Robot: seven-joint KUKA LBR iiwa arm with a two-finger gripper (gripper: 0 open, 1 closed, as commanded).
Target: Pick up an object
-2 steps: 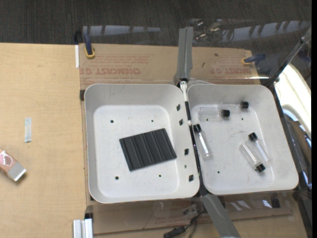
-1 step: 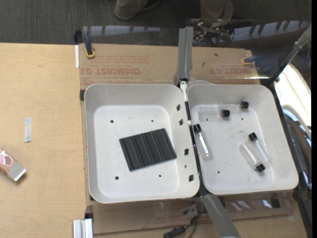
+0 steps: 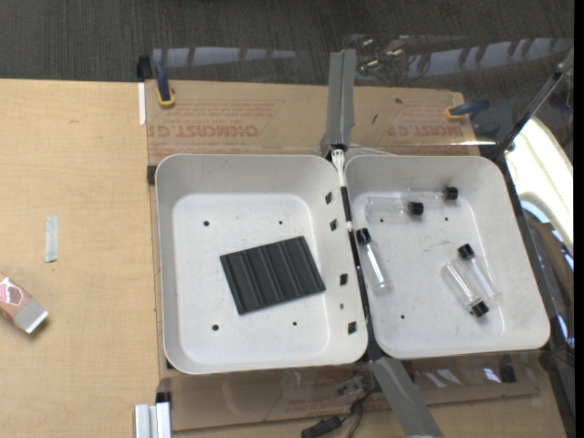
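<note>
A dark grey ribbed rectangular pad [image 3: 272, 275] lies flat in the left white bin [image 3: 173, 272], slightly turned, near the bin's middle. The right white bin [image 3: 520, 245] holds several clear plastic vials with black caps. One vial [image 3: 372, 263] lies along the bin's left wall. Two vials [image 3: 392, 210] [image 3: 431, 196] lie near the back. Two more vials [image 3: 464, 287] [image 3: 478, 267] lie side by side at the right front.
The bins rest on a cardboard sheet [image 3: 246, 121] held by clamps [image 3: 162, 91] at the back. A wooden tabletop [image 3: 73, 172] to the left bears a small grey strip [image 3: 51, 239] and a red-and-white block [image 3: 20, 304]. A grey bar [image 3: 341, 99] runs behind the bins' joint.
</note>
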